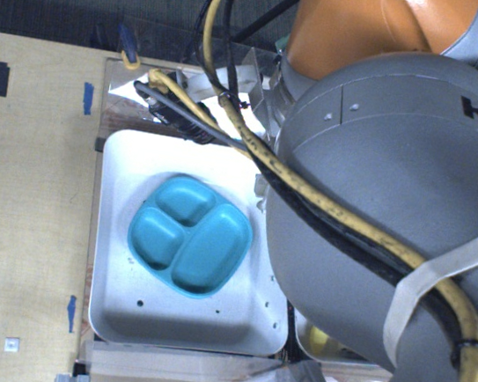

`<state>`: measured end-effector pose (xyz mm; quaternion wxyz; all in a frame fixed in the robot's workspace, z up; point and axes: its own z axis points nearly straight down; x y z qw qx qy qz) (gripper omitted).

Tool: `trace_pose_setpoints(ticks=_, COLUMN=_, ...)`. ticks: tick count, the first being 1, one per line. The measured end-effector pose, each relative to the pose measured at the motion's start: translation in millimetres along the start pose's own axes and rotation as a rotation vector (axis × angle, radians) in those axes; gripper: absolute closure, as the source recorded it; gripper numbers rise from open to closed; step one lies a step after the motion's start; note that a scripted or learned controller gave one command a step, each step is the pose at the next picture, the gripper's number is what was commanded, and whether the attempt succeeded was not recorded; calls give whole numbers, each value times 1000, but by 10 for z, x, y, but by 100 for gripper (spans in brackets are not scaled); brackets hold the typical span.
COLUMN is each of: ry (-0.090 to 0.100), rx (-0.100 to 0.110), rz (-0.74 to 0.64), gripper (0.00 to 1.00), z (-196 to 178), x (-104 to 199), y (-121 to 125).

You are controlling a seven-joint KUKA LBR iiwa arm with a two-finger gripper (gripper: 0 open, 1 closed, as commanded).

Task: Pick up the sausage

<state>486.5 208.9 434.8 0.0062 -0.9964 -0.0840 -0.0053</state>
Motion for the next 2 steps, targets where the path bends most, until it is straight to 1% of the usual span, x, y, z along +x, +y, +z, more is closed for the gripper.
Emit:
trace_pose_setpoints(ticks=1, ry=-11, rx=-5, rz=-15, gripper=100, z=341, x=-30, y=-73)
trace_pose_setpoints(ticks=2, ry=-18, rx=-11, rz=-129, gripper=100, z=1, x=464, y=776)
